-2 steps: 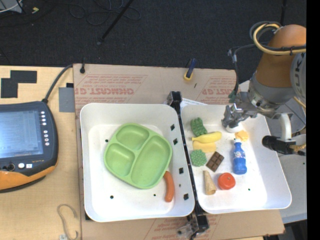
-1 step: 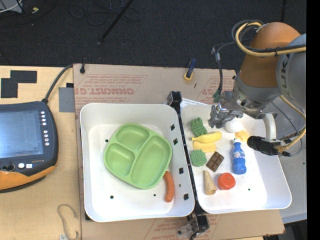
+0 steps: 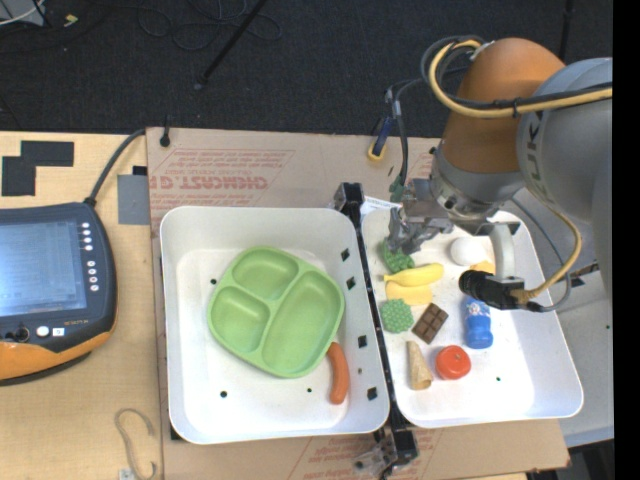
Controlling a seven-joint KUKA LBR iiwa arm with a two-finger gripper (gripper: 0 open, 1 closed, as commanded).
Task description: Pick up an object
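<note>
In the left bin (image 3: pixel 180 268) lie a green plate (image 3: pixel 275 308) and a sausage (image 3: pixel 339 372). In the right bin (image 3: pixel 545 368), the gripper (image 3: pixel 408 236) hangs directly above a green toy (image 3: pixel 398 261), just above the banana (image 3: pixel 414 279), whose long axis runs left-right; whether the jaws are released or clenched I cannot tell.

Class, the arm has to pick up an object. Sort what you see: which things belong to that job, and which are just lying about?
Part of the job:
gripper, low in the right bin
green toy just beneath it
banana, chocolate bar, tomato, blue can, all candidates

Lying about:
green plate and sausage in the left bin
tablet on the bench
</note>
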